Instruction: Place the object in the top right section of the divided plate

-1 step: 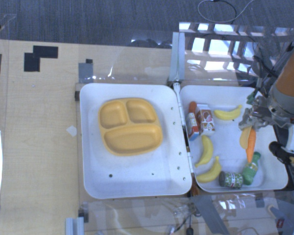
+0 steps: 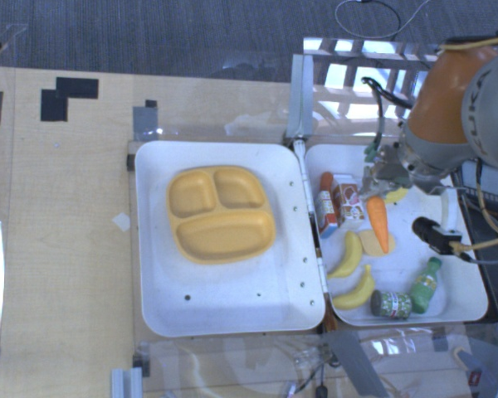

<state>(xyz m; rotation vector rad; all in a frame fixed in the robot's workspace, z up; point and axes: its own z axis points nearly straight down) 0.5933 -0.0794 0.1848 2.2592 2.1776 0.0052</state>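
Currently you see the gripper [image 2: 380,178] above the orange carrot [image 2: 378,222] in the right white bin [image 2: 473,301]; finger state: can't tell. Yellow divided plate [image 2: 222,214] sits in the left bin.

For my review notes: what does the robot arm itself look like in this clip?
A bulky grey arm with a rounded orange band above the wrist. Thin black cables run beside it. Its end effector is small, grey metal, with a touch of green near its top.

Divided plate [image 2: 222,214]: yellow plastic, smooth, soft sheen. Left bin [image 2: 232,305]: white plastic, matt. Desk [image 2: 58,247]: pale wood, matt, fine grain. Carrot [image 2: 378,222]: orange plastic, glossy. Bananas [image 2: 349,255]: yellow plastic, smooth. Green bottle [image 2: 425,284]: shiny plastic. Floor [image 2: 149,23]: grey carpet, rough.
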